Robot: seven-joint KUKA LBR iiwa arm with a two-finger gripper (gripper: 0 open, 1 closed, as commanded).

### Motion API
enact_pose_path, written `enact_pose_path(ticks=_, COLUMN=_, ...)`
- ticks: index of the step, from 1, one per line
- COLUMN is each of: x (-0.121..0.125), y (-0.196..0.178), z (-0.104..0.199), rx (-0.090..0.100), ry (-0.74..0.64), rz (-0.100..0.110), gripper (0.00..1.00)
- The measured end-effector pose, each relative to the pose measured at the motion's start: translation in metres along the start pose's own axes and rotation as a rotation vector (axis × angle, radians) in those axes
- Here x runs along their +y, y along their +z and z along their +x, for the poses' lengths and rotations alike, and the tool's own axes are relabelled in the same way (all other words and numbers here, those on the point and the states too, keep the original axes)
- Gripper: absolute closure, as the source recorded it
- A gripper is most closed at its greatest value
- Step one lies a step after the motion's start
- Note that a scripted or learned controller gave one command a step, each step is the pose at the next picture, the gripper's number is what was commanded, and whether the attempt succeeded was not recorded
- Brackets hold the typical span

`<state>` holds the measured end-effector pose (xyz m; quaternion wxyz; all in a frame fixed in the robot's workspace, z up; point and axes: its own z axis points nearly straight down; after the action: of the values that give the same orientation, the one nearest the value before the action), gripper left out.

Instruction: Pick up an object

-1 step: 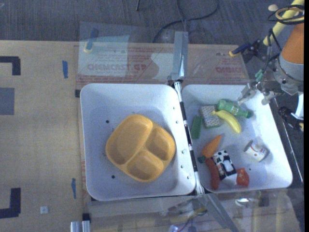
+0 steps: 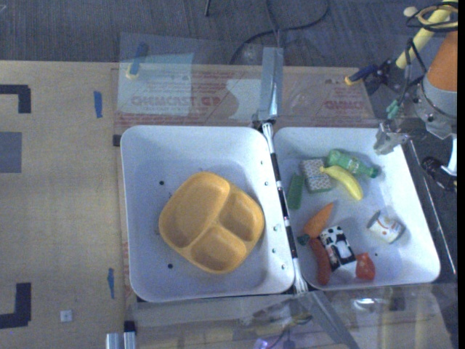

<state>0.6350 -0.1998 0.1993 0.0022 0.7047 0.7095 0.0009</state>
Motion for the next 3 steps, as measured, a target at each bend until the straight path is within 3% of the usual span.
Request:
enact_pose_path(ticks=1, x=0.000, y=0.000, z=0.001, rx=0.000, ry=-0.001, rz=0.000, gripper=0.00)
enact_pose_path(ticks=2, x=-0.002, y=0.102, z=-0.013, rx=0.002, ry=-0.057, rz=-0.002, gripper=0.00)
enact_pose_path(ticks=3, x=0.024, y=0.114, z=0.001, rx=-0.003, ry=-0.027, rz=0.037, gripper=0.00)
